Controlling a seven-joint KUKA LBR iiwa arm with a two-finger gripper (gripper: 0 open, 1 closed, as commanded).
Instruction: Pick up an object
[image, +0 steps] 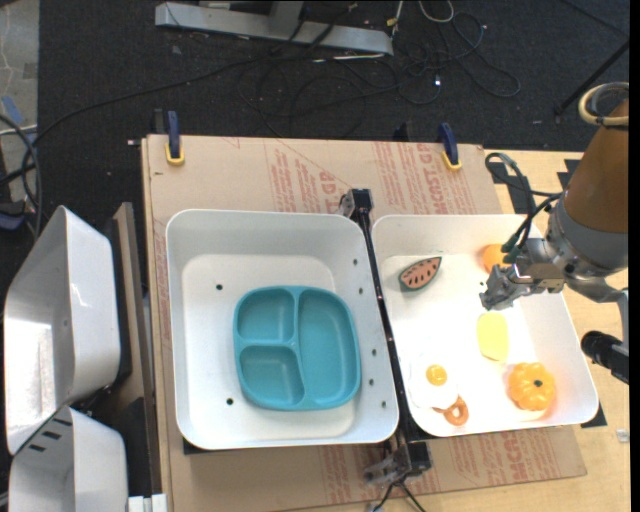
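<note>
Bottom edge of the right bin (575, 412): small orange ring (456, 411) touching a fried egg (434, 380), yolk up, and a little orange pumpkin (530, 386) in the near right corner. Pale yellow piece (492, 336) sits just above the pumpkin, mid-bin. Watermelon slice (420, 272) lies near the bin's left wall, well apart from the rest. Small orange ball (493, 256) at the far side, partly hidden by the arm.

Left bin (190, 300) holds a teal divided plate (297, 347), three compartments, sitting flat, roughly centred.

Gripper (497, 293) comes in from the right, low over the right bin, tip between the orange ball and the yellow piece, just above the yellow piece. Can't tell whether it's touching either one. Finger state: cannot tell, the tip is dark and blurred. Nothing visibly between the fingers.

Both bins sit side by side on a cardboard sheet (300, 170), clamped at the far edge.
</note>
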